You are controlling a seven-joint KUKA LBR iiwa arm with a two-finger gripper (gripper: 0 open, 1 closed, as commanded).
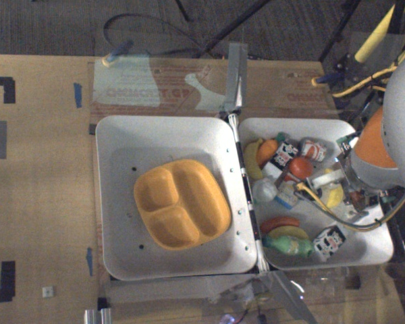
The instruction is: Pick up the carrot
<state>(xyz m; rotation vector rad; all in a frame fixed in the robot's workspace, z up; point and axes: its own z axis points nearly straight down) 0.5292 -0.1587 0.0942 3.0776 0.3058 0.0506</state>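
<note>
The carrot (266, 151), a stubby orange piece with a green top pointing away from the camera, lies inside the right bin (381, 252), in that bin's far left corner. It sits clear of the gripper, and nothing grips it. A yellow banana (252, 159) lies touching the carrot, along the right bin's left wall. On the carrot's other side, a little further in from that wall, stands a black-and-white milk carton (283, 156). A red round fruit (301, 167) lies beyond the carrot toward the bin's middle, and a red can (314, 150) lies near the bin's far wall.

A white bottle (264, 192) rests halfway down the bin's left wall. In the bin's near left corner a red sausage (280, 223), a yellow piece (290, 233) and a green vegetable (287, 247) are stacked close together, with a second milk carton (329, 241) just beside them along the near wall.

The gripper (344, 187) hangs low over the right half of the bin, next to a yellow lemon (334, 196), well apart from the carrot. Cables and the wrist's bulk clutter it, so I cannot tell whether it is spread or closed. The arm's orange band (374, 140) is above the bin's right wall.

The left bin (115, 181) butts against the right bin's left wall and holds an orange divided tray (182, 203).
</note>
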